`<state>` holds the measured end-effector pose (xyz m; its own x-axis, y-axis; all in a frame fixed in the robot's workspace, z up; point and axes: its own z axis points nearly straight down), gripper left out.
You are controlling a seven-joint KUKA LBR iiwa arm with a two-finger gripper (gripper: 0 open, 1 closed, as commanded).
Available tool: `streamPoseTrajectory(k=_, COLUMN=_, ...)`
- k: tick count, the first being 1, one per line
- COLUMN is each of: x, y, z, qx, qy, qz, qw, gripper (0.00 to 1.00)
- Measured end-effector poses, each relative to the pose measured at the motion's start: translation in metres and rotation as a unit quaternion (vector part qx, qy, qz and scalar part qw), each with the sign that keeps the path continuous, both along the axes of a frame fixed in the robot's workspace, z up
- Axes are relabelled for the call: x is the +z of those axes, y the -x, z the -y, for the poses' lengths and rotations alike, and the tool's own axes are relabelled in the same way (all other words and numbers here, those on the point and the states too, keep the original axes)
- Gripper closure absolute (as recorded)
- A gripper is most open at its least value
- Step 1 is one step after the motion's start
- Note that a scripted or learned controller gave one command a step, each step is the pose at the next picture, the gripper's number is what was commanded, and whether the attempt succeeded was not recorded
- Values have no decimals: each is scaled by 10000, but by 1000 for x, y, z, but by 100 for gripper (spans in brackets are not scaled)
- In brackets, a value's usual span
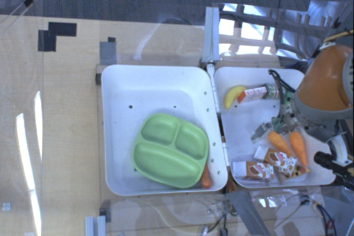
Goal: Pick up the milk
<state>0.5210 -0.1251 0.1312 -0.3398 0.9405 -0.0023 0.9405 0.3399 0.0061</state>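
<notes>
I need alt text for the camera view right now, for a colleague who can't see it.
The arm's end effector hangs low in the right bin, among two carrots, above the milk cartons, with a banana and bottle behind. The left bin holds a green divided plate.

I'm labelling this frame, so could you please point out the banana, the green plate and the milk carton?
banana (233, 96): camera view, middle of the yellow curve.
green plate (171, 150): camera view, the ridge between its compartments.
milk carton (260, 170): camera view, printed side of the carton lying at the right bin's near edge.
</notes>
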Motion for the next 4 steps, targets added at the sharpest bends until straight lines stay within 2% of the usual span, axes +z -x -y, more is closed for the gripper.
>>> streamPoseTrajectory(k=1, x=-41, y=-44, z=-7, qx=206, qy=7, qz=32, qw=9998, gripper=0)
streamPoseTrajectory(k=2, x=37, y=-102, z=-11, qx=856, qy=6, qz=7, qw=9963, gripper=0)
streamPoseTrajectory(k=3, x=-20, y=-128, z=26, qx=1380, qy=39, qz=88, qw=9904, gripper=0)
streamPoseTrajectory(k=4, x=-33, y=-122, z=11, qx=2369, qy=45, qz=61, qw=9715, gripper=0)
